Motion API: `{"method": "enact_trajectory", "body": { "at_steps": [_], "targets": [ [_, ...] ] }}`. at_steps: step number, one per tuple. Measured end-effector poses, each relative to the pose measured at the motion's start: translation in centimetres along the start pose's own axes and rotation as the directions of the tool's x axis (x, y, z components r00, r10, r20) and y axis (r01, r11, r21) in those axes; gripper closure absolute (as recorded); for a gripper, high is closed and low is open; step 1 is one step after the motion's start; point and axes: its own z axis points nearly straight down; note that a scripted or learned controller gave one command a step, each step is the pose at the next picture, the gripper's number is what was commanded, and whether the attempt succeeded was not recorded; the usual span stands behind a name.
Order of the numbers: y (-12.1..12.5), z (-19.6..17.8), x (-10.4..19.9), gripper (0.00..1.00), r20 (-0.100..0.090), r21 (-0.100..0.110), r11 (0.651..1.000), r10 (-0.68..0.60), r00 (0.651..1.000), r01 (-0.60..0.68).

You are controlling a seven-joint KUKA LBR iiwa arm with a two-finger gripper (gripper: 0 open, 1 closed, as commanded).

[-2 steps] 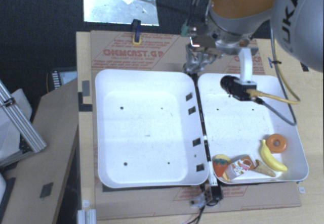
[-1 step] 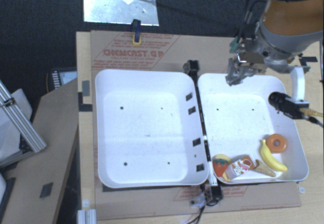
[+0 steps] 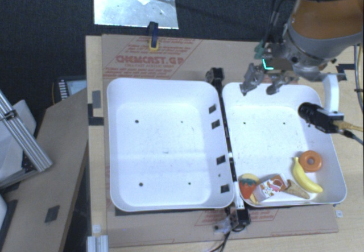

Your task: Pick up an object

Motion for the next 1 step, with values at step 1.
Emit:
{"method": "enact_trajectory", "body": {
  "at_steps": [1],
  "targets": [
    [-5.31, -8.97, 3.49, 0.00, -0.004, -0.010, 1.000, -0.008, 1.000, 0.008]
  ]
}}
